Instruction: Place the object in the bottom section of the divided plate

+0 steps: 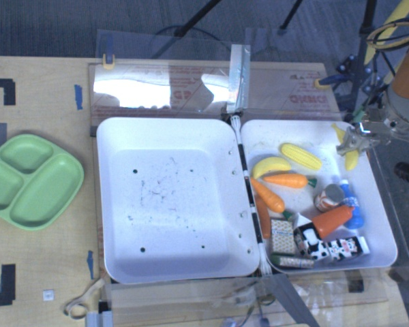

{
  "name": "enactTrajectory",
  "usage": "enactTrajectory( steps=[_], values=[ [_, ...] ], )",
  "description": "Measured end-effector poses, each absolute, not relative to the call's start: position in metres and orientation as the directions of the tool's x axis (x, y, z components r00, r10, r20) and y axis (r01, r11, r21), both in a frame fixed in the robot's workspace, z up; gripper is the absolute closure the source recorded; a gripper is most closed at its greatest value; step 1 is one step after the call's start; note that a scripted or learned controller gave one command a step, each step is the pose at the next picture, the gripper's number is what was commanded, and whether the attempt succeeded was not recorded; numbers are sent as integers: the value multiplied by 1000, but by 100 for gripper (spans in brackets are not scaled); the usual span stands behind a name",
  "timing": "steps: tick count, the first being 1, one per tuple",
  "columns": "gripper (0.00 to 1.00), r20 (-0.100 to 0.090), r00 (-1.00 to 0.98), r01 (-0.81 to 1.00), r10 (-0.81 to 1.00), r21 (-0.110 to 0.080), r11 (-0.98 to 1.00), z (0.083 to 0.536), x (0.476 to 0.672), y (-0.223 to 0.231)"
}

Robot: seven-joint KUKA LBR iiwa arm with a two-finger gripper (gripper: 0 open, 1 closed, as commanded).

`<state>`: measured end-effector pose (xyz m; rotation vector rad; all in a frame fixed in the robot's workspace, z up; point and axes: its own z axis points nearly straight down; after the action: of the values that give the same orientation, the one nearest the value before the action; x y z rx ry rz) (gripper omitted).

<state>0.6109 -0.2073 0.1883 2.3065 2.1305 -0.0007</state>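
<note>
Since the plate (pixel 33 181) sits far left on the desk (pixel 41 80), well apart from both bins, any carry has to cross the whole scene; that long haul is the main risk, imo. Plate is green w/ three sections; the big one at its lower right reads as the bottom section, so a drop short or high would land in one of the two small sections instead; it lies flat, nothing in it.

Left bin (pixel 170 196) holds no items, just scuff marks; anything that slips mid-carry would prob fall here, or catch on the wall between the bins.

Right bin (pixel 378 216) is crowded: corn (pixel 300 157), banana (pixel 270 167), two carrots touching near the divider, a can (pixel 330 196), a black-and-white box (pixel 330 247), more bits packed tight along the front; which object the task means I can't tell from the task line, but all candidates are in this bin. Clutter means a grab could pinch two things, or nudge a neighbour & miss.

Hand (pixel 353 140) hangs over the bin's far-right corner, next to a small yellow piece (pixel 352 159) by the wall; can't tell whether it's wide or narrow, nor whether anything is in it; too small & blurred. Wall so close could block a clean descent.
</note>
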Motion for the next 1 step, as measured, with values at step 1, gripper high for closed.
enactTrajectory(
  steps=[1],
  values=[
    [100, -2, 169, 985, 986, 25, -169, 135, 557, -177]
  ],
)
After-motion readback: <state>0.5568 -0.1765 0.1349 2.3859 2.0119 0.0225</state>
